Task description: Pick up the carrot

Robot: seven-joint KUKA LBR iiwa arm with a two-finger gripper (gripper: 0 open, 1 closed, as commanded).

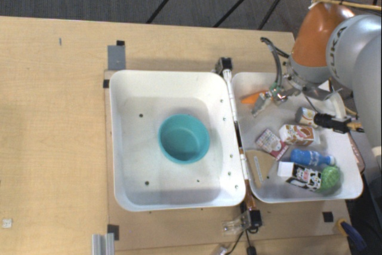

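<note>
Camera view. Wooden bench point(54, 128) on dark carpet, tripod legs behind; two shallow white bins side by side.

Left bin point(128, 89): one teal bowl point(184, 138), upright, near the middle.

Right bin point(352, 185): carrot point(252, 97), orange, lying at the upper left of the bin floor near the dividing rim. Also a blue bottle point(310, 157), a green round item point(330, 177), a black-and-white carton point(303, 175), and small printed packets point(296, 134) in the lower half, well apart from the carrot.

Gripper point(267, 100): low over the right bin, just beside or touching the carrot's right end. Cannot tell how it is set; too small and blurred.

Progress, as judged: arm is at the carrot; carrot appears to rest on the bin floor. Grasp unconfirmed; lift remains.
</note>
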